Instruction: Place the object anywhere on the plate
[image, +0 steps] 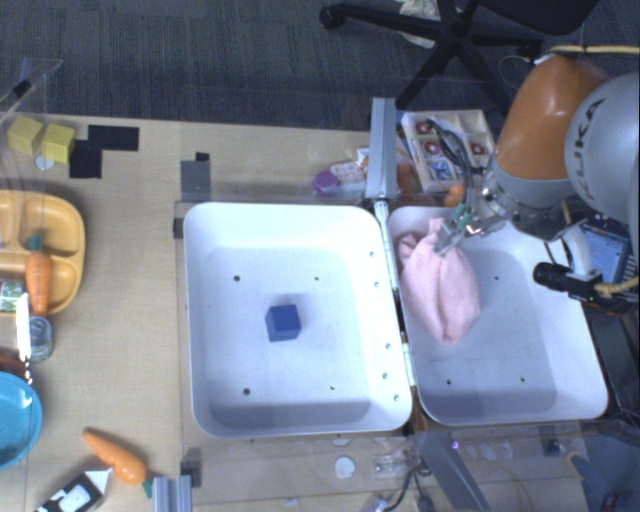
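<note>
A pink cloth (442, 290) lies along the left side of the right bin (540, 385). Its top corner is drawn up to a point. My gripper (447, 235) sits at that corner, near the bin's back left, with its fingers shut on the cloth's tip. The rest of the cloth trails down toward the bin's middle. A small blue cube (283, 321) rests on the floor of the left bin (205, 300), well apart from the gripper. Part of a blue plate (14, 422) shows at the far left edge of the bench.
A yellow divided tray (58, 232) with a carrot (37, 282) stands at the left. Another carrot (118, 456) lies at the front left, and yellow blocks (42, 141) at the back left. Printed cards (447, 146) and a purple item (326, 182) lie behind the bins.
</note>
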